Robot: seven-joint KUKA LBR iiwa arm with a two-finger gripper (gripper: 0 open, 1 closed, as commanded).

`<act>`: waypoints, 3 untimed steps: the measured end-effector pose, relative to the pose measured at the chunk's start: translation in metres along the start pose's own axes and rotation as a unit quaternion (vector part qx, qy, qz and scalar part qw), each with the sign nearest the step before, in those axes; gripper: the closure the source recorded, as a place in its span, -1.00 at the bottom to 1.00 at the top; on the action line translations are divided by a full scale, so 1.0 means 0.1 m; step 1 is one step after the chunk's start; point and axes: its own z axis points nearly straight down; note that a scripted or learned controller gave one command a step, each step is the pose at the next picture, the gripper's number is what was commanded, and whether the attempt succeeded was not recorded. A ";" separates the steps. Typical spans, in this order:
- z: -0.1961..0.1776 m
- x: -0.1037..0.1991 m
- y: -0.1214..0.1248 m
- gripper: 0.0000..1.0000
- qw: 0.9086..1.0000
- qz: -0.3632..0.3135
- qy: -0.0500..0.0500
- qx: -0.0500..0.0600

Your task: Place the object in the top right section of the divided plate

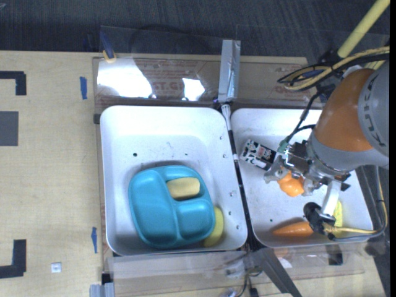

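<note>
You'll find the gripper (289, 174) low over the middle of the right bin (260, 125), with the grey arm and its orange band coming in from the right above it. You cannot tell from this angle whether it is open or closed. A small orange round thing (292, 186) sits right at its tip, touching or just under the metal; whether it is gripped you cannot say. Just to the left of the gripper lies a small black-and-white item (256, 152), close to the wall between the bins (239, 184). Nearer the front wall of the same bin an orange carrot-shaped piece (291, 230) lies on its side, apart from the round one. That dividing wall and the black-and-white item stand between the gripper and the left bin (124, 135). There, toward the front, rests the blue divided plate (154, 215). Its top right section already holds a pale yellow oblong piece (184, 187). A yellow round thing (218, 224) sits squeezed beside the plate's right edge, between it and the bin's wall, partly tucked under the rim.
</note>
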 end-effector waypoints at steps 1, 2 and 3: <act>0.02 0.82 -0.51 1.00 0.995 -0.101 -0.001 0.004; 0.03 1.10 -0.62 1.00 0.991 -0.135 -0.002 0.003; -1.12 1.79 -0.89 1.00 0.997 -0.083 -0.001 0.001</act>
